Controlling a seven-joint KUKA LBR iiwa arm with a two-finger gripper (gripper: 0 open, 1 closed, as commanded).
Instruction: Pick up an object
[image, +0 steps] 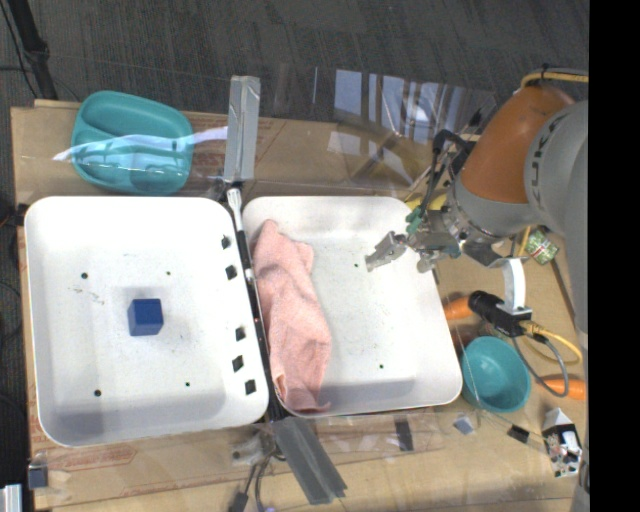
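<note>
Pink cloth (292, 315) lies crumpled along the right bin's (400, 380) nine-o'clock wall. Blue cube (146, 316) sits in the left bin (60, 240). The gripper (392, 250) hovers at the right bin's two o'clock, jaws apart, holding nothing.

Grey arm (560, 160), orange band, loose cables, metal-grey jaws.

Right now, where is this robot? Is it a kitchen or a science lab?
Most likely a robot test lab, not a kitchen. Two white bins sit taped to a wooden bench, holding just a blue cube and a pink cloth, with loose cables beside the arm.
</note>
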